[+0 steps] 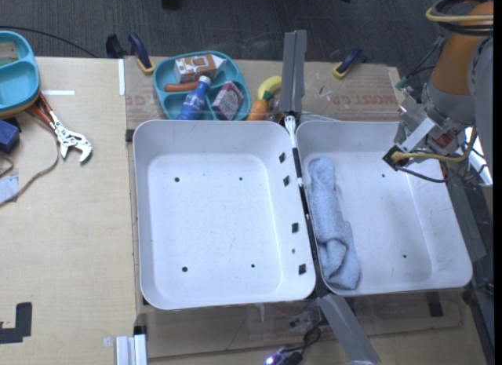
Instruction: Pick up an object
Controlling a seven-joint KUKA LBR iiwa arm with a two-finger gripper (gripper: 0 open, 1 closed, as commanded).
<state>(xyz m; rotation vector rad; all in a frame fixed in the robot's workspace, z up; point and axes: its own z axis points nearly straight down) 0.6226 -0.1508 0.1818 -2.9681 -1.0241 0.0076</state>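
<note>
while the arm (459, 65) reaches in from the right, its grey body and orange band sit above the upper right corner of the right bin (408, 273). the gripper (398, 156) hangs over that bin's upper right edge, with yellow and black cabling around the wrist. cannot tell from this view how the tool stands, open or closed; nothing is seen held by it.

a pale blue-grey cloth (329, 222) lies crumpled lengthwise in the right bin, running along its left wall from near the top corner down to the lower left corner, where it bunches wider. the cloth is well apart from the gripper, across the bin floor.

the left bin (153, 277) sits just beside the right one, the two touching along a shared middle edge with small black clips.

behind the bins, a teal divided tray (165, 93) holds a small box, a blue bottle and other small items too small to make out. a yellow item (269, 87) lies just right of the tray. on the bench at left, a metal wrench (69, 140) lies beside another teal tray (23, 81) at the frame's edge.
</note>
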